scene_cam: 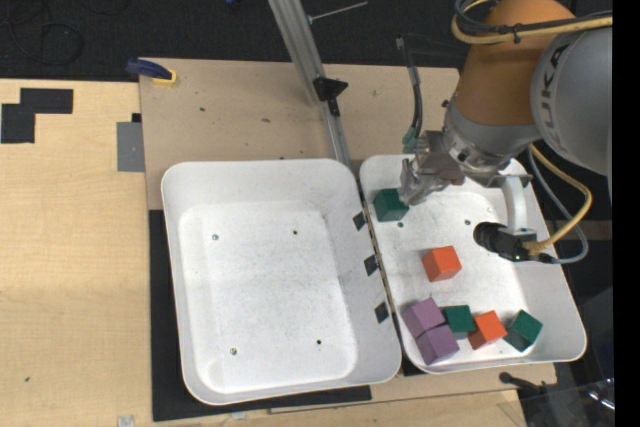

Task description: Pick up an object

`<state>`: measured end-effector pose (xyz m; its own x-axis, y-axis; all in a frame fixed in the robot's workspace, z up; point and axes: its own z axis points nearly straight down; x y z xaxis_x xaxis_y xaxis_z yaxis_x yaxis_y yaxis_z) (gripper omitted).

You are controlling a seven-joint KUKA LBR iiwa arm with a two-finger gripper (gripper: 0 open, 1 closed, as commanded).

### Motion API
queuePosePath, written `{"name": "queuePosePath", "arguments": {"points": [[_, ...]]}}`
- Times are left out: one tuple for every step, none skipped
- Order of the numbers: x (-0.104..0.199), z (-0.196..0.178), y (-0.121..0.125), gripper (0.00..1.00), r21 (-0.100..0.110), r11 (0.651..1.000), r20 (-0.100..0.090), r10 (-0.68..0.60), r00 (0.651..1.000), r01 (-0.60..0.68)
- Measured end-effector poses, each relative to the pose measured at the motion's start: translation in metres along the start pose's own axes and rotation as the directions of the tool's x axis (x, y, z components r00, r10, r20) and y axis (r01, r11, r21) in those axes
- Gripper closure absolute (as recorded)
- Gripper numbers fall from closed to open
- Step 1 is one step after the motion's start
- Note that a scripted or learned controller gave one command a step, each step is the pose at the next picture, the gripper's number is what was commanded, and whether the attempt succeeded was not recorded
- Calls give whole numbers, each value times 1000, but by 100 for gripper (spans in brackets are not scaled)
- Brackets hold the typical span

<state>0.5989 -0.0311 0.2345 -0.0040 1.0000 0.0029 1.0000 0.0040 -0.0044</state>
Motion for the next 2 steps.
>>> {"name": "queuePosePath", "arguments": {"points": [[50,0,-15,100,2,1000,1,-1,1000,1],[100,0,-25,100,3,1000,1,-1,1000,1]]}}
